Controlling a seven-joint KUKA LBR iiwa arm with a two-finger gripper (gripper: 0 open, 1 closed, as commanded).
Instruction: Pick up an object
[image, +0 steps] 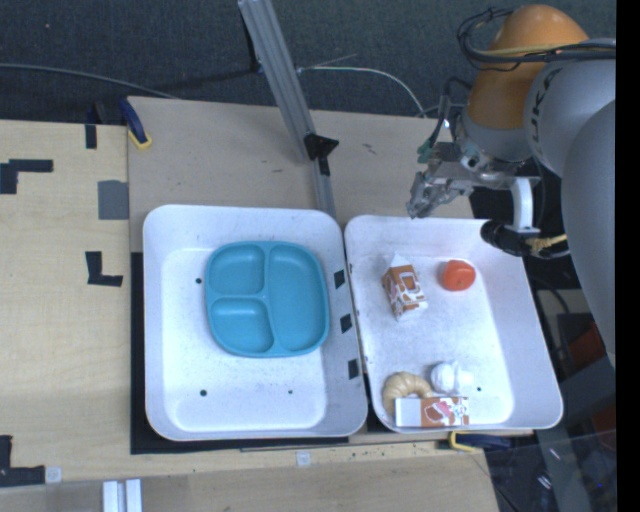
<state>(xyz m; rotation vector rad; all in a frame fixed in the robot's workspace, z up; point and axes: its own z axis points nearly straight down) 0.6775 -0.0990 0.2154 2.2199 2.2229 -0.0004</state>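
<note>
Hovering gripper (420, 205), finger state unreadable, above right bin (530, 330); should descend squarely over the carton (403, 289).

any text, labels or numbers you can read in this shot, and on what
None can be read.
Small carton: brown and white print, too blurred to read.
Flat box at the right bin's front edge: orange and white print, too blurred to read.
Blue tray, orange ball, croissant: no markings visible.
</note>
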